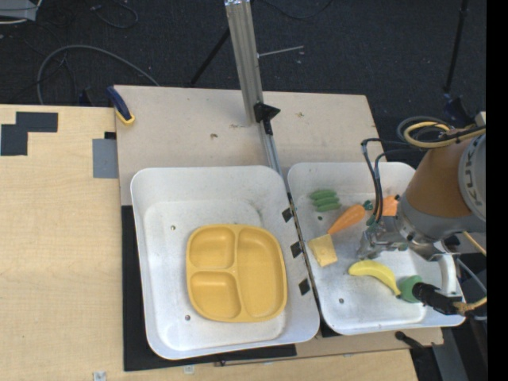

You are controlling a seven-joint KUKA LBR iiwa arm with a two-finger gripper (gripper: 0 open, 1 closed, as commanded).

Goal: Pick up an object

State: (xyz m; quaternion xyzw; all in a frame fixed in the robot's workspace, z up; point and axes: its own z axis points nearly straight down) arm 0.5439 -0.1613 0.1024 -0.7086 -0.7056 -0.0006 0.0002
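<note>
The left bin (151,213) lies nearest, and a yellow plate (236,272) with three compartments sits in it, a little toward 5 o'clock of its middle. The right bin (357,312) touches it at 3 o'clock, and both rest on the table (198,125).

The things to pick are all in the right bin. A banana (375,274) lies just past its middle toward 4 o'clock. A green toy (408,289) sits just beside the banana's tip at 4 o'clock. A yellow wedge (323,251) rests near the bin's 9 o'clock wall. A carrot (347,219) lies tilted at 1 o'clock of the wedge, and a green pod (324,200) is near the carrot at 11 o'clock.

The arm (444,189) comes in from 3 o'clock. The jaws hang low between carrot and banana, at 12 o'clock of the banana. I cannot tell whether they are released or clenched, nor whether they touch anything.
</note>
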